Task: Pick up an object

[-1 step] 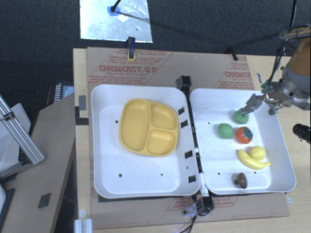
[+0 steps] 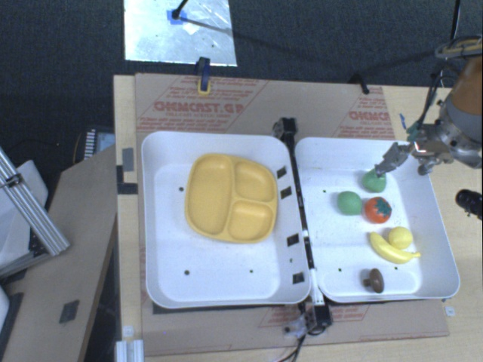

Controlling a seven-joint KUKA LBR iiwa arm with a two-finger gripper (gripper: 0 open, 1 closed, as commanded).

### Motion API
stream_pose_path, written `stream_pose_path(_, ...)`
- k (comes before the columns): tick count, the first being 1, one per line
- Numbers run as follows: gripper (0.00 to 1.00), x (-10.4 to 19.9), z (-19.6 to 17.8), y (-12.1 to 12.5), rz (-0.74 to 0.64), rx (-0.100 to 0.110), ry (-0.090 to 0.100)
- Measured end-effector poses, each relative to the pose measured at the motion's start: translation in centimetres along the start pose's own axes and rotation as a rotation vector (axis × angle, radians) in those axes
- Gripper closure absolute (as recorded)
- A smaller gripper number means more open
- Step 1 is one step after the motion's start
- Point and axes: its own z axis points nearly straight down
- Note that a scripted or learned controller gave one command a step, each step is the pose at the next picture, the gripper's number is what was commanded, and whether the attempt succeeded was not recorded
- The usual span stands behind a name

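The right bin (image 2: 430,202) holds several small toy foods. A green round piece (image 2: 373,181) lies at its upper right, with a second green ball (image 2: 349,202) to its left. A red tomato (image 2: 378,210), a yellow banana (image 2: 391,250), a yellow lemon (image 2: 401,237) and a brown piece (image 2: 373,280) lie nearer the front. My gripper (image 2: 401,169) reaches in from the right above the bin's far right corner. It is open, with nothing between its fingers. Its left fingertip (image 2: 382,169) is just above the upper green piece.
In the left bin (image 2: 162,225) lies a yellow divided plate (image 2: 230,197). A black hinged divider (image 2: 296,202) runs between the bins. The arm's grey wrist (image 2: 464,119) hangs over the right bin's far right edge. A shiny sheet (image 2: 179,21) lies beyond the bench.
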Motion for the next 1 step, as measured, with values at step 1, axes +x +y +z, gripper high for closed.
stream_pose_path(1,0.00,0.72,4.49,0.26,-0.001,0.002,0.001)
